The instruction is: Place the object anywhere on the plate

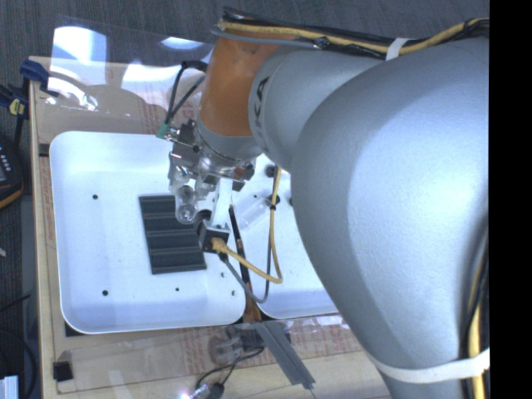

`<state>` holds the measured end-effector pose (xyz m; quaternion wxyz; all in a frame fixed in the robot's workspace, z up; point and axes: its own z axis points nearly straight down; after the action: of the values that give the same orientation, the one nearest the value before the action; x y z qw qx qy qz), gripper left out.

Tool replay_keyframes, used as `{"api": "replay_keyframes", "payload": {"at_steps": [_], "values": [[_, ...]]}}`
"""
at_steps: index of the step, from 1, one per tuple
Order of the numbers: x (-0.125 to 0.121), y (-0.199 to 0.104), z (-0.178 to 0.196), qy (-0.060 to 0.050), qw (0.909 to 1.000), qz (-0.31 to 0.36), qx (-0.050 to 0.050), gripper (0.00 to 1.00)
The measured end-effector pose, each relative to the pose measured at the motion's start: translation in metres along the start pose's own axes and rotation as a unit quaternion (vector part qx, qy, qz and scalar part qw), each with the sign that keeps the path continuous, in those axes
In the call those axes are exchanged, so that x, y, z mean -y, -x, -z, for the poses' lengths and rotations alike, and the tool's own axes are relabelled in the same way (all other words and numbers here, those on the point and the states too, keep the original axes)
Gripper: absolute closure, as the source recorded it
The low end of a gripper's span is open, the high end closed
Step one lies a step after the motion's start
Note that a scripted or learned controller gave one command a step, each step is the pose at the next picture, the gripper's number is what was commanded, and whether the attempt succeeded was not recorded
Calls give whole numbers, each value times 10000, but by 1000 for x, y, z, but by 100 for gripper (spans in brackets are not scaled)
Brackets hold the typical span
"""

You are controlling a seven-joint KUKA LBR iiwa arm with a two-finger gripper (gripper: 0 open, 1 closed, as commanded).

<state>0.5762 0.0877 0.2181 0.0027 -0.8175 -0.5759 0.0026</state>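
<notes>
The gripper [193,209] hangs over the left bin [83,214], its tip at the right edge of a dark ribbed plate [170,233] that lies flat on the bin's white floor. From this slanted view, whether the fingers are released or clenched cannot be told; metal and clear parts of the wrist crowd together there, and nothing can be made out between them. The object to be placed cannot be identified with confidence; the one loose thing lying in the bin is the plate itself, a dark rectangle with grooves running across it, sitting near the middle of the bin and slightly toward its right side.

Above the gripper, the wrist carries a green connector and black cables, and a yellow cable [258,264] loops down from it past the plate's right edge toward the bin's rim. The orange band [229,81] sits just above the wrist, and the broad grey arm [391,206] covers most of the right bin [295,302], of which a white strip shows. Both bins rest on the wooden counter [125,360].
</notes>
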Motion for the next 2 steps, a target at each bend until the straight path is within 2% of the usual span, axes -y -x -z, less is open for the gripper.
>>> {"api": "replay_keyframes", "payload": {"at_steps": [1, 2], "values": [[-11, -75, -95, 3, 9958, -919, 7, 100], [63, -36, 82, 28, 9995, 315, -4, 100]]}}
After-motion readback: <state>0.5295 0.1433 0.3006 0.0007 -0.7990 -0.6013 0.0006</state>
